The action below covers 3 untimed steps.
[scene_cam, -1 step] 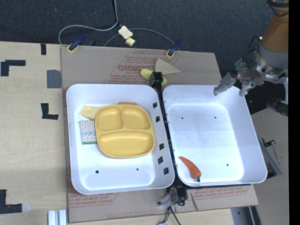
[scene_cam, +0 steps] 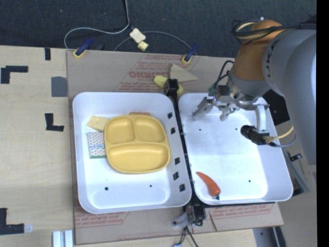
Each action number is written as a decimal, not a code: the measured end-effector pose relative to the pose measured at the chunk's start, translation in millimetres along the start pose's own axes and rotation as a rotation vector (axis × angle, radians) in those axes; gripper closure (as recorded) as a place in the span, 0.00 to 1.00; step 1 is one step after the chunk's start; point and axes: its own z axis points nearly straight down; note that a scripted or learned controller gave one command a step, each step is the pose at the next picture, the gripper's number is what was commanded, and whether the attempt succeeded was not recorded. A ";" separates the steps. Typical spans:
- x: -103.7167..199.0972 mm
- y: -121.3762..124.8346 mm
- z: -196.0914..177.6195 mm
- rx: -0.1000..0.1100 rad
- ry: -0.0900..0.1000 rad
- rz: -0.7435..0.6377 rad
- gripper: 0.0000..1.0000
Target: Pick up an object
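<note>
A red chili pepper (scene_cam: 208, 183) with a green stem lies near the front edge of the right bin (scene_cam: 257, 158). A yellow divided tray (scene_cam: 137, 143) sits in the left bin (scene_cam: 92, 189), with a pale yellow piece (scene_cam: 96, 122) and a small patterned card (scene_cam: 95, 144) tucked at its left side. My gripper (scene_cam: 212, 111) hangs over the back left part of the right bin, far from the pepper. Its two grey fingers (scene_cam: 201, 108) are spread apart and nothing is between them.
A black divider with clips (scene_cam: 177, 138) runs between the bins. Behind them on the cardboard lie a yellow object (scene_cam: 161, 80) and a tan wedge (scene_cam: 183, 73). Cables and a white connector (scene_cam: 136, 35) cross the dark floor at the back. The arm's grey body (scene_cam: 288, 50) fills the right.
</note>
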 end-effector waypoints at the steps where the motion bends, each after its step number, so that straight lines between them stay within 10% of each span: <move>1: -3.8 38.2 77.0 -0.006 -0.012 0.003 0.00; 2: -65.6 38.7 -21.6 -0.019 -0.009 0.011 0.00; 3: -2.2 19.3 77.9 -0.011 -0.008 0.003 0.00</move>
